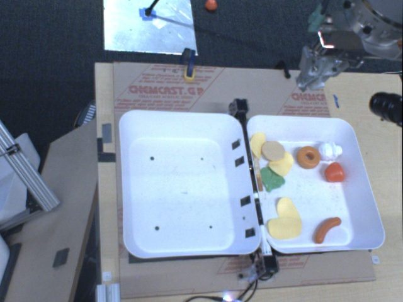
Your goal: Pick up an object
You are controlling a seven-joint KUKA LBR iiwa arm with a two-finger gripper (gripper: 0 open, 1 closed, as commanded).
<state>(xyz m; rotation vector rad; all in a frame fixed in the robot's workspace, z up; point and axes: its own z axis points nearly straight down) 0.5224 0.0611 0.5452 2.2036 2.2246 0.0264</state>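
Fingers hang beyond right bin's far edge; open or clenched, cannot tell. Nothing grasped. Doughnut, tomato, sausage lie loose inside, awaiting picking.

1. We judged the place a robotics lab, since a bench covered in printed board bore two white bins clipped together.
2. We saw toy food in the right bin.
3. We noted dark carpet, a metal plate, aluminium framing and loose cables.
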